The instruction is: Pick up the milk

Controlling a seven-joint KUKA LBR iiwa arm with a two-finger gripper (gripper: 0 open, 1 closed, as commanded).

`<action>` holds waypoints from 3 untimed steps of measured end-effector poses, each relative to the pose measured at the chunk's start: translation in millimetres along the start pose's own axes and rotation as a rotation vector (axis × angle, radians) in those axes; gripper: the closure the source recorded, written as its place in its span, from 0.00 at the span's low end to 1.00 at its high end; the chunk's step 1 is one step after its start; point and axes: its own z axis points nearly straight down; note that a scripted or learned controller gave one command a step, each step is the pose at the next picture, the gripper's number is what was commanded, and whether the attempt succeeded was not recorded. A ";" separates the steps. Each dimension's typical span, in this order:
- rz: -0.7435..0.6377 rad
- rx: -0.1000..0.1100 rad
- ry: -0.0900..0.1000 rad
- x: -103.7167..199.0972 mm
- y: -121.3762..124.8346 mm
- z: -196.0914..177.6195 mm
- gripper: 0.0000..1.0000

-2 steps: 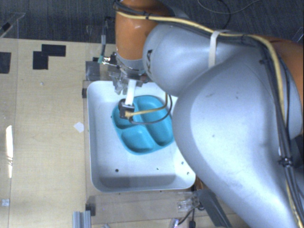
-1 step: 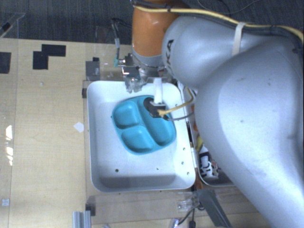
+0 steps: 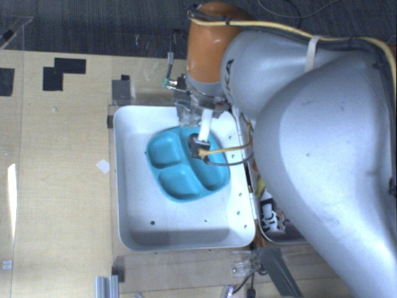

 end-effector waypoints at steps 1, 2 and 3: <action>-0.057 -0.003 -0.001 -91.9 20.4 -34.1 1.00; -0.485 -0.006 -0.002 -151.3 33.7 -139.9 1.00; -0.811 -0.002 -0.001 -119.1 -36.0 -89.3 1.00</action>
